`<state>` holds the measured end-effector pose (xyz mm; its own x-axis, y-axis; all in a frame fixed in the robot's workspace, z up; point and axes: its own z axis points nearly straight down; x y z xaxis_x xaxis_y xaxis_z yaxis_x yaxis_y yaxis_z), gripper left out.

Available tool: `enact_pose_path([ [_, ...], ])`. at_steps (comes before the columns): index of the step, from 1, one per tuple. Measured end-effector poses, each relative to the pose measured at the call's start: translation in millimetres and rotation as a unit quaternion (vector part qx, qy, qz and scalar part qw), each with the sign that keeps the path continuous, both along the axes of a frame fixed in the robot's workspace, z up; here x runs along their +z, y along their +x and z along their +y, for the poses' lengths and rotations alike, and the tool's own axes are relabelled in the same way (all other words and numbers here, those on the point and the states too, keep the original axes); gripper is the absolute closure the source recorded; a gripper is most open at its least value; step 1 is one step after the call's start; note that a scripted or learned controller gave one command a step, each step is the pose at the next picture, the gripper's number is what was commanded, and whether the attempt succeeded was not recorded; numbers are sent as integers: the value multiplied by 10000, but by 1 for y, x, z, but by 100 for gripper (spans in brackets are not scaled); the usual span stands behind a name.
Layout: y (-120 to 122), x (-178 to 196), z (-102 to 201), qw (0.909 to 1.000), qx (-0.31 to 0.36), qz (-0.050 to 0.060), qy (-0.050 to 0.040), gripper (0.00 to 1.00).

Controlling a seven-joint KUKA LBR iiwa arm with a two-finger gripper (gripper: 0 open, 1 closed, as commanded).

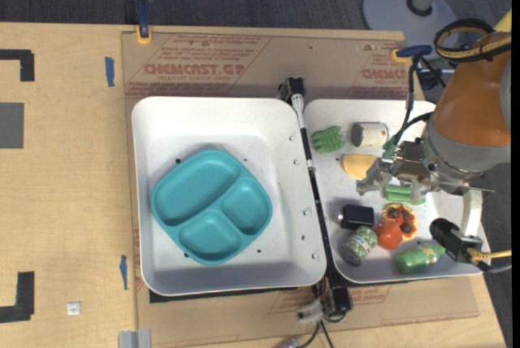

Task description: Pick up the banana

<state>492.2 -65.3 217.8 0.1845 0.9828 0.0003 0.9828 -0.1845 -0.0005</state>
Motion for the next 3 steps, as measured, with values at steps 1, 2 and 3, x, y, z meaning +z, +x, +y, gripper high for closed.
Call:
enact_pose_path([
  [1, 36, 37, -94, 9997, 257, -12, -11, 0],
  [2, 17, -130, -64, 9996, -269, -45, -6, 0],
  [3, 47, -131, -48, 9975, -706, -47, -26, 0],
])
